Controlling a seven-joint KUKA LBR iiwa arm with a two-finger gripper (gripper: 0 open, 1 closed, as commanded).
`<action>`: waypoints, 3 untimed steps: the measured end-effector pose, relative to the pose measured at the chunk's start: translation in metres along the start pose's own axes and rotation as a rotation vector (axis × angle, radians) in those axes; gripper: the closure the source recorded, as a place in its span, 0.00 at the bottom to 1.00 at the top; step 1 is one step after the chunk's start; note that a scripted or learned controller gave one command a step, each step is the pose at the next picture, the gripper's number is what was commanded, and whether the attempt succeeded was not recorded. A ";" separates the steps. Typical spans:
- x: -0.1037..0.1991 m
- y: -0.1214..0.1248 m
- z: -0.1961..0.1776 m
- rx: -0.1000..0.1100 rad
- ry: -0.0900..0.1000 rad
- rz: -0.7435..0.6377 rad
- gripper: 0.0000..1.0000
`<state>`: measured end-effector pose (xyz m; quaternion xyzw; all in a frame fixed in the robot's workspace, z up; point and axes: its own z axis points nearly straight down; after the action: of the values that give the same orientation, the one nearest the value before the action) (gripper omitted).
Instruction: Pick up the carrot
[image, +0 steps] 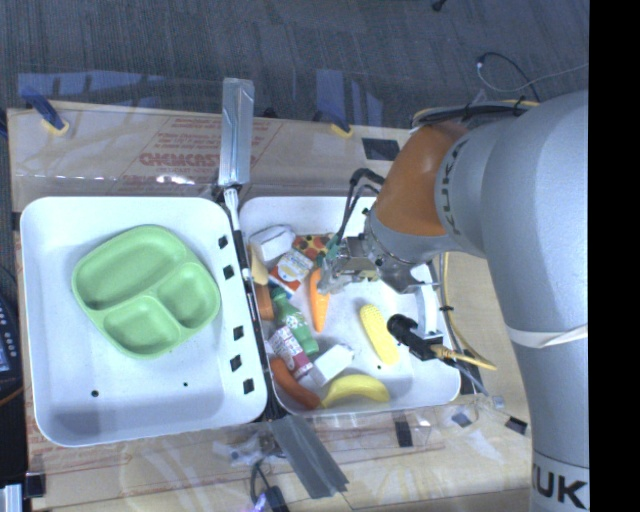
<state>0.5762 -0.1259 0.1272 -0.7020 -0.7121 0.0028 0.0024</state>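
Carrot (318, 298) in rt bin (440, 385) w/ corn (377, 333), banana (355, 389); claw (340, 266) above, grip state unclear.

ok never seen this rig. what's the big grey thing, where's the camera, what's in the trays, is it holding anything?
The big grey thing with the orange band is a robot arm, reaching in from the right. The one camera is fixed above the bench and looks down at a slant. The arm ends in a two-finger pincer, hanging low over the right bin. That bin holds toy food: an orange carrot, which is the target, directly under the pincer, an ear of corn, a banana and some small packets. The left bin holds a green divided plate. From this angle I can't tell whether the pincer has gripped the carrot, so I wouldn't call it held.
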 end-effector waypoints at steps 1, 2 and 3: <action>0.000 0.000 0.000 0.000 0.000 0.000 0.00; -0.031 0.004 0.036 -0.002 0.002 -0.079 0.00; -0.031 0.004 0.026 -0.001 0.002 -0.083 1.00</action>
<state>0.5808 -0.1567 0.1008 -0.6719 -0.7406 0.0018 0.0031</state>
